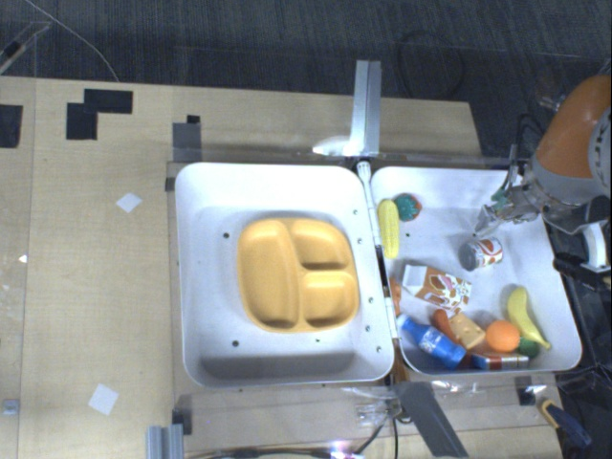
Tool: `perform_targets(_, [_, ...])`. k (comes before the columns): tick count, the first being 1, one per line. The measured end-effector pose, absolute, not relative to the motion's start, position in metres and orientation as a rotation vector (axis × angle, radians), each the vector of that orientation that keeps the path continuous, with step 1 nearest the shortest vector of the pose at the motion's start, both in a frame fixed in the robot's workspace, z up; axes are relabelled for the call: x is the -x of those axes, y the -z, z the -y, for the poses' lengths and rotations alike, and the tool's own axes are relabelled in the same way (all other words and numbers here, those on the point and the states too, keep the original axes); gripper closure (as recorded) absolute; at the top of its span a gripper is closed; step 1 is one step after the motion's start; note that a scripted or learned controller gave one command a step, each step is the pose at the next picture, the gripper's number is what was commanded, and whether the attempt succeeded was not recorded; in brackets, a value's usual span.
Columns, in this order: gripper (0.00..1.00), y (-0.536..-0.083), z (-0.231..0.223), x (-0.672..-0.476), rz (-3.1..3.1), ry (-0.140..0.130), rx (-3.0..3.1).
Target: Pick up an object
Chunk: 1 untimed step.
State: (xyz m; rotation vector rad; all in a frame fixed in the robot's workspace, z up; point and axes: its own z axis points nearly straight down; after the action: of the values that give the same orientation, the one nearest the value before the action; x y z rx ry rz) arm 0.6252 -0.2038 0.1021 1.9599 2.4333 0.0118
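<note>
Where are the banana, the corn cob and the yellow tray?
banana (527, 316), camera view, middle of its curve.
corn cob (388, 227), camera view, middle of its length.
yellow tray (266, 273), camera view, its large left compartment.

Bright, even overhead light; both white bins (196, 256) look washed out, glare on the metal post (366, 113). Soft shadow along left bin's near wall. Overall slightly soft, low resolution.

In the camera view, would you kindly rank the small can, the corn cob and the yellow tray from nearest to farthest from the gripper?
From the gripper:
1. Small can, just below it in the right bin.
2. Corn cob, at that bin's left wall.
3. Yellow tray, in the left bin.
</note>
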Motion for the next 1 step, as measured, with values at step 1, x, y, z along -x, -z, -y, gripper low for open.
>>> perform_targets(1, [1.0,-0.1021,0.2049,-0.6577,-2.374,-0.007,-2.045])
